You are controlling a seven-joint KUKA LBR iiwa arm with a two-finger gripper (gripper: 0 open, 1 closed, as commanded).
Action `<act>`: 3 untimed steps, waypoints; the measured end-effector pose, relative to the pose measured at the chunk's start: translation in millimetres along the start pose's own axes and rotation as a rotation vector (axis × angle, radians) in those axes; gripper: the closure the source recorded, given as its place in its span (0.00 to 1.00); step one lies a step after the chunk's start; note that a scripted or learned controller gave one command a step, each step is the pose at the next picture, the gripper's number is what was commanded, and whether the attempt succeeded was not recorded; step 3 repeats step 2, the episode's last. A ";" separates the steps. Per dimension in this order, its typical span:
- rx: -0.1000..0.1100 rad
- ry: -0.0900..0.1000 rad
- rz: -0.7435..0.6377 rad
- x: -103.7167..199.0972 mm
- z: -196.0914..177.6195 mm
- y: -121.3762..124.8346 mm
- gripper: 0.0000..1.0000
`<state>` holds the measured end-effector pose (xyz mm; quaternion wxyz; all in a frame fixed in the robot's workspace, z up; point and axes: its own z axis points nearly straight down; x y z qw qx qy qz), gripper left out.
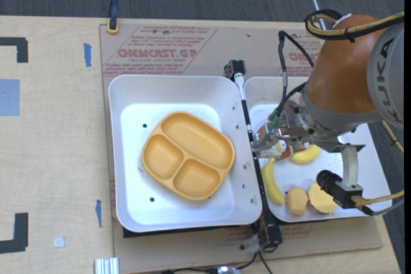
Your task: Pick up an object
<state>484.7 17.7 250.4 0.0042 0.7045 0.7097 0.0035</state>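
White left bin (122,138) holds 1 orange divided tray (187,155); right bin (379,170) holds yellow fruit (273,184); claw (275,143) state unclear.

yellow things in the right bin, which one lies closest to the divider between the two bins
The long curved yellow banana, lying lengthwise beside the divider. The round yellow lumps and the short yellow piece lie further right.

Pale wooden bench (51,157) under two white bins (122,157).
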 end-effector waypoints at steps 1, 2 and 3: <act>0.012 0.001 0.008 -80.4 66.0 -4.6 1.00; 0.008 0.000 0.007 -79.9 55.8 -2.8 1.00; 0.008 0.000 0.007 -79.9 55.8 -2.8 1.00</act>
